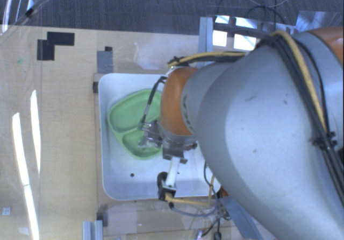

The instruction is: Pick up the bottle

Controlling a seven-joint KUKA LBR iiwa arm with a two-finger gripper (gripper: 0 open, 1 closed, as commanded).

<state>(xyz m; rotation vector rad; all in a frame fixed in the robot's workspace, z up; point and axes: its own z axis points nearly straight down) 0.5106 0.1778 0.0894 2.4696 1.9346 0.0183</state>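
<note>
Grey metal claw [149, 138] hangs over the near rim of a green divided plate [126, 118]; whether it is wide or narrow cannot be told from here. The plate lies in a white bin [115, 182], toward its far left. Orange band [173, 105] sits just above the claw, and the grey arm [258, 142] covers the bench's right side. Bottle position: cannot tell. Pale wood bench [54, 153] lies left of the bin.

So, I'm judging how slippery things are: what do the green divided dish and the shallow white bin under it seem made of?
The green divided dish looks like moulded plastic, smooth with a soft sheen: even colour, rounded ridges. The shallow white bin also looks plastic, fairly matte, with rounded corners; painted metal can't be excluded.
</note>
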